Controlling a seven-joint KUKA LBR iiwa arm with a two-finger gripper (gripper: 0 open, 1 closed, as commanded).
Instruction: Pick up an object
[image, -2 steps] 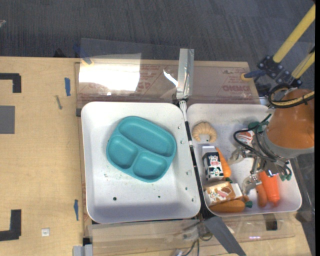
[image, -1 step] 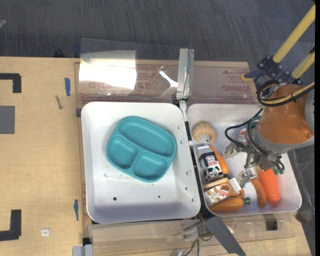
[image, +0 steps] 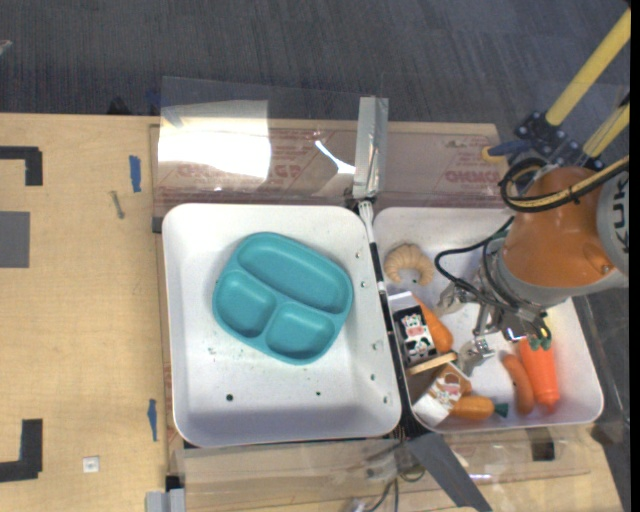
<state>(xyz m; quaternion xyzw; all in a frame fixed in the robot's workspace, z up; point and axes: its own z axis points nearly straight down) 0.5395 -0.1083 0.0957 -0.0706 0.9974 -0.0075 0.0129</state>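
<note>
Two white bins side by side on wooden surface (image: 70, 330). Left bin (image: 190, 400): teal divided plate (image: 283, 296), three compartments, lying flat near centre, tilted diagonally. Right bin (image: 585, 395): cluster of small items. Croissant-like pastry (image: 408, 263) near top left corner of that bin. Below it, along left wall, small black-and-white box (image: 414, 334) with an orange piece just beside. Further down, small carton with white and red print (image: 443, 392), touching an orange carrot-like piece (image: 473, 406) near bottom wall. Two orange carrots (image: 535, 374) with green tops side by side toward right of bin, roughly upright in view. Arm in from right, orange band (image: 556, 232) over upper right of right bin, black cables looped around it. End effector (image: 487, 340) low over middle of right bin, between box cluster and carrots, near both. Fingers thin, metallic, narrowly apart, nothing visible between them. No item lifted; all lying in bin.
</note>
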